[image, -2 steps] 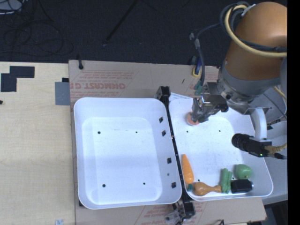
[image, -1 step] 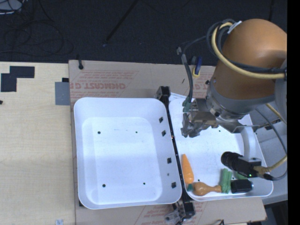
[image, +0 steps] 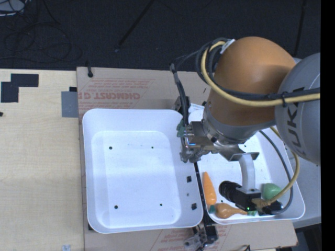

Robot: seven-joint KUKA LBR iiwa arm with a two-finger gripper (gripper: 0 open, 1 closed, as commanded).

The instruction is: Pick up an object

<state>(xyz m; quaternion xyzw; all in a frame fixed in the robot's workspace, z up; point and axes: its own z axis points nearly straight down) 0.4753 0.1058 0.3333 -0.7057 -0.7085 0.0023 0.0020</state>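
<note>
The arm's orange wrist (image: 251,82) hangs over the right bin (image: 296,205) and hides most of it. My gripper (image: 189,143) shows as a metal part poking out at the wrist's lower left, above the rim between the two bins. An orange carrot-shaped object (image: 209,189) lies along the right bin's left wall, below the gripper. A second orange piece (image: 226,209) rests at that bin's front edge. A green object (image: 271,191) sits near the front right corner. I see nothing between the gripper's parts.
The left bin (image: 91,140) stands beside the right one, on brown cardboard (image: 125,90). The pale wooden bench top (image: 36,166) stretches out to the left.
</note>
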